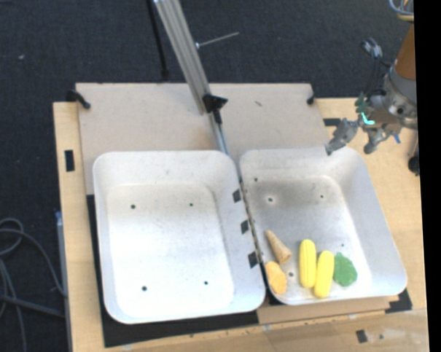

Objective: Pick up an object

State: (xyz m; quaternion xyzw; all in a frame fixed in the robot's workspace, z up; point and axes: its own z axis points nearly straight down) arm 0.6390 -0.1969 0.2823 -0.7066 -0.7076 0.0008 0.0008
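Several small objects lie in the front part of the right bin (356,180): a tan cone (277,246), an orange piece (276,278), two yellow corn-like pieces (307,262) (324,273) and a green piece (345,270). My gripper (356,139) hangs above the bin's far right corner, well away from those objects. Its two fingers are spread apart with nothing between them.
The left bin (168,232) sits beside the right one, with dark clips along the shared edge. A slanted metal pole (190,56) rises from behind the bins. Cables (12,246) lie on the floor at the left.
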